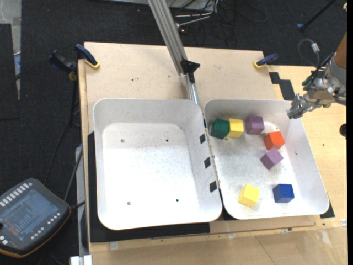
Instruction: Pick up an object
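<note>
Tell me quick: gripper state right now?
Gripper: cannot be told from this view; nothing seen in it; it sits at the right bin's far right rim.

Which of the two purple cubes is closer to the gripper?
The purple cube at the right bin's far edge, beside the yellow one. The other purple cube lies lower, below the orange cube, farther from the gripper.

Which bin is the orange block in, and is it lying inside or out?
Inside the right bin: the orange block lies on its floor, beside a purple block.
</note>
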{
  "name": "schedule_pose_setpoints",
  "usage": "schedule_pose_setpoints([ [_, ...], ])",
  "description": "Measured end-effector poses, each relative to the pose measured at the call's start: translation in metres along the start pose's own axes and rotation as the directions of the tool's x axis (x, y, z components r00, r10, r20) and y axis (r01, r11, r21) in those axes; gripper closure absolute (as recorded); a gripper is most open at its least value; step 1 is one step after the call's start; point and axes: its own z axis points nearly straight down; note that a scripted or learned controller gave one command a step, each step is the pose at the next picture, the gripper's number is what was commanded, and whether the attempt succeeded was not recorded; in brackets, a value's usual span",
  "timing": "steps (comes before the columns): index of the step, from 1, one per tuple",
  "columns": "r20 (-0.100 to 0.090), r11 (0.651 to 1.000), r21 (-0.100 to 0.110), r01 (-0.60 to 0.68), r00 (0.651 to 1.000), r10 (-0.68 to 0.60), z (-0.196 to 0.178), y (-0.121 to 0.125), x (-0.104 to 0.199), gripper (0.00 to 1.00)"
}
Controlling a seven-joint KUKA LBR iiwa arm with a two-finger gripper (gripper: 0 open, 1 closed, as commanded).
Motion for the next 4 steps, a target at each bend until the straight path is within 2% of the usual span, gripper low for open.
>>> schedule_pose_setpoints([
  [1, -0.002, 1.000, 0.003, 0.000, 1.000, 0.000, -0.031, 0.002, 0.000, 1.00],
  [2, -0.006, 1.000, 0.011, 0.004, 1.000, -0.004, -0.019, -0.020, 0.056, 1.00],
  [3, -0.006, 1.000, 0.010, 0.004, 1.000, -0.004, -0.015, -0.045, 0.105, 1.00],
  [4, -0.006, 1.000, 0.011, 0.005, 1.000, -0.005, -0.013, -0.054, 0.158, 1.00],
])
